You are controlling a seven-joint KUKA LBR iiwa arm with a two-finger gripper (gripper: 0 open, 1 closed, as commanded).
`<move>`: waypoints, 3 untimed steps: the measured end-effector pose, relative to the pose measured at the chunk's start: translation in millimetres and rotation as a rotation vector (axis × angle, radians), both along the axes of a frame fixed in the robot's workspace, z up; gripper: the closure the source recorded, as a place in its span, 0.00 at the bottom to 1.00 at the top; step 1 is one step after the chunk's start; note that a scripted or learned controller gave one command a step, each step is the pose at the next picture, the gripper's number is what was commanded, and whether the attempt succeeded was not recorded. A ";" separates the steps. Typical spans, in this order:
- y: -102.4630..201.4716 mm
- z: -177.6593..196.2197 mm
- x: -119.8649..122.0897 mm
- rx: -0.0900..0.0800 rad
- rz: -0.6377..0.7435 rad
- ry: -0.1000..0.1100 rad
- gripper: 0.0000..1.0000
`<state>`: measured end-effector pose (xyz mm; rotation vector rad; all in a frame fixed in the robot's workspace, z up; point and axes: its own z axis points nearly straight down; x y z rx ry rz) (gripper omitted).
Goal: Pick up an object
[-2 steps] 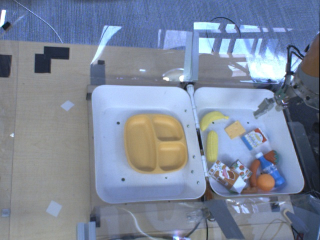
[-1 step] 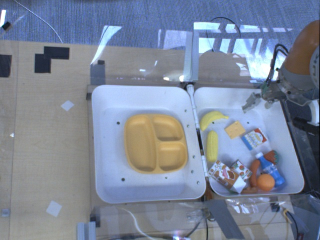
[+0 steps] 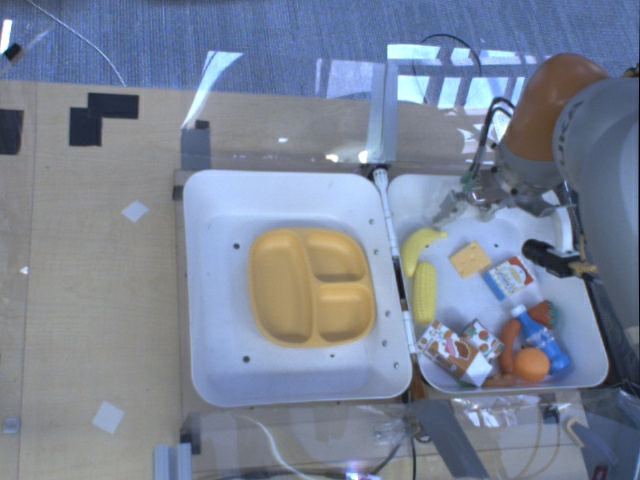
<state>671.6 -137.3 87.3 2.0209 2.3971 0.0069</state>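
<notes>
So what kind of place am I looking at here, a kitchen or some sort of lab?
Most likely a robotics lab bench, not a kitchen: a grey robot arm with an orange band reaches over two shallow white plastic bins, one holding a yellow divided tray, the other toy food such as a yellow plastic banana.

A pale wood desk (image 3: 90,298) fills the left and lower part of the view. Black tape shapes (image 3: 100,116) sit near its far left edge, and small clear squares (image 3: 134,210) lie scattered on it. Beyond the desk runs blue carpet (image 3: 300,13), crossed by a thin white cable (image 3: 80,33). Glare glints off clear panels (image 3: 350,153).
</notes>
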 end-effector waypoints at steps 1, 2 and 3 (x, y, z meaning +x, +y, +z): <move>21.9 0.7 -46.8 0.000 -0.069 0.000 0.00; -66.6 89.6 -76.0 -0.005 -0.110 -0.007 0.00; 11.9 15.1 -94.2 0.001 -0.318 -0.014 0.00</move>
